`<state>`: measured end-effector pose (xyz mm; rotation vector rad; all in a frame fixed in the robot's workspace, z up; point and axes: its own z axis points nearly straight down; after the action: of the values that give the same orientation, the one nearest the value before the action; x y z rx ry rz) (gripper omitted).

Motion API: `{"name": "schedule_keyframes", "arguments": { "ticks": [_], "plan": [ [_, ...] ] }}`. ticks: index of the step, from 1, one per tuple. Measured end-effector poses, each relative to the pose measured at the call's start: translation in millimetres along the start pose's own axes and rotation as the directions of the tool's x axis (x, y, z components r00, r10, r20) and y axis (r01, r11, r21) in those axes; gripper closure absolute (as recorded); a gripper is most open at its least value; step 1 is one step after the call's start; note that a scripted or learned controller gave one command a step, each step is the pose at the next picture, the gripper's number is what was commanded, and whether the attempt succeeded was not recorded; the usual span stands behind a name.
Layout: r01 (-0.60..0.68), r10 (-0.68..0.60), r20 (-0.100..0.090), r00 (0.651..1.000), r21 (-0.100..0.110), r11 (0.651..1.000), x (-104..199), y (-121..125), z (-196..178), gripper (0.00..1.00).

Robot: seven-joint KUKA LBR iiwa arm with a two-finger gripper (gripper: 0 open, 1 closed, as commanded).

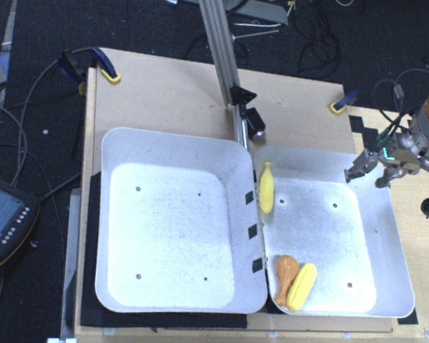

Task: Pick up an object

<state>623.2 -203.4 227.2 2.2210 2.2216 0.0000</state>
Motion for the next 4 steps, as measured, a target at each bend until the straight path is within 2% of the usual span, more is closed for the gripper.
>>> {"name": "schedule_keyframes", "arguments": {
  "ticks": [1,3,4],
  "plan": [
    [0.0,0.0,0.0,1.0,0.0,1.0,0,0,0,0.0],
    [0.0,0.0,-0.001,1.0,0.005,1.0,-5,8,117,0.0],
    [0.001,-0.001,0.0,1.0,0.001,1.0,-4,7,133,0.0]
  ]
}}
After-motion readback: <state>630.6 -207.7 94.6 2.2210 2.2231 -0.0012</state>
